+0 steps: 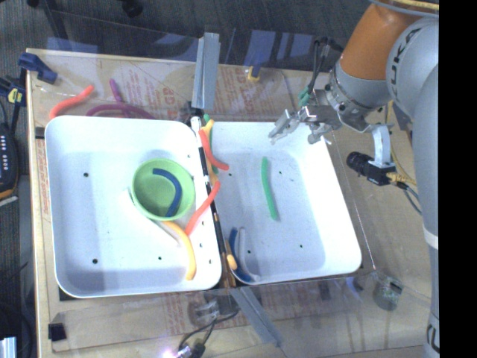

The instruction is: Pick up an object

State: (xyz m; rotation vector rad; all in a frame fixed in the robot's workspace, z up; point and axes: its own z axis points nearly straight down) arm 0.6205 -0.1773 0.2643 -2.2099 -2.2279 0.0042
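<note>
Green strip (268,189) is the likeliest pick: it lies alone on the bare floor of the right bin (339,230), roughly upright in the view, well apart from every wall. Going left to right from there, the left bin (67,222) holds a green bowl (162,190) with a blue curved piece (173,189) inside it, and a yellow strip (186,252) trails from the bowl toward that bin's near corner. An orange strip (205,203) straddles the rims where the two bins meet, so it would be awkward to grip. Right of the green strip and further back, the hand (299,124) hangs over the right bin's far rim, near its back corner. Its fingers look spread apart with nothing between them, though the metal blurs against the white.

To do the approach well, I would bring the hand forward and left until it sits over the middle of the green strip, turn the wrist so the fingers close across the strip's narrow width, then descend straight down. Because the strip lies flat, the tips probably need to reach the bin floor before closing.
</note>
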